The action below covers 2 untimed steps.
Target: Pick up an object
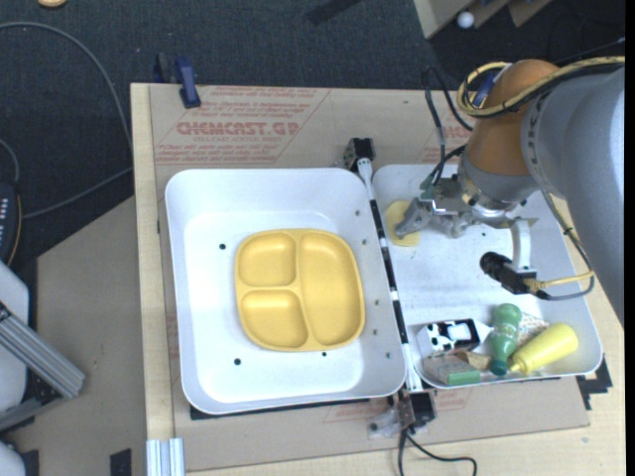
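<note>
Right bin [585, 350], gripper [437, 216] lowered inside

End effector [437, 218] over right bin [437, 276], beside yellow object [402, 218]

Left white bin [198, 365] has a plain yellow divided plate [298, 291]. Right bin [585, 350], also white, holds a yellow bottle [546, 348], a green piece [504, 330] and a black-and-white patterned thing [451, 335]. Tan table [248, 127] with red lettering.
</note>
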Each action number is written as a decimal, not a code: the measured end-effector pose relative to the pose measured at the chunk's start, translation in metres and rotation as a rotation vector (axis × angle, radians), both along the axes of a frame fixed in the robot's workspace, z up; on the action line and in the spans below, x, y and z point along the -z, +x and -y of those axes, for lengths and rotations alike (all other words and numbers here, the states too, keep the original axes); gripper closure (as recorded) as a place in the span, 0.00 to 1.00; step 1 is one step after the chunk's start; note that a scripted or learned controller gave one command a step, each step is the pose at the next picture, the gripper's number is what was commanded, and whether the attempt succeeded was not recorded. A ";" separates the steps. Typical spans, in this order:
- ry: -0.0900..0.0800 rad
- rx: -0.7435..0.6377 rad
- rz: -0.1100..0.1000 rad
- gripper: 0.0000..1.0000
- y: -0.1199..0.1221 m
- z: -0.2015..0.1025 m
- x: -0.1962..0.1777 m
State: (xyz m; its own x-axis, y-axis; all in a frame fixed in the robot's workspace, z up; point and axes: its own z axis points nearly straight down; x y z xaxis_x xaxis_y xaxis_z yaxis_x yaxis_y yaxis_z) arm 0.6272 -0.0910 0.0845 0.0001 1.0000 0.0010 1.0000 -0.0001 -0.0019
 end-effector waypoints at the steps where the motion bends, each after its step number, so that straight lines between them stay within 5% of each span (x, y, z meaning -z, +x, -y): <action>1: -0.002 -0.002 0.003 0.00 0.040 0.009 -0.001; 2: -0.002 0.001 0.000 0.00 -0.024 0.071 0.000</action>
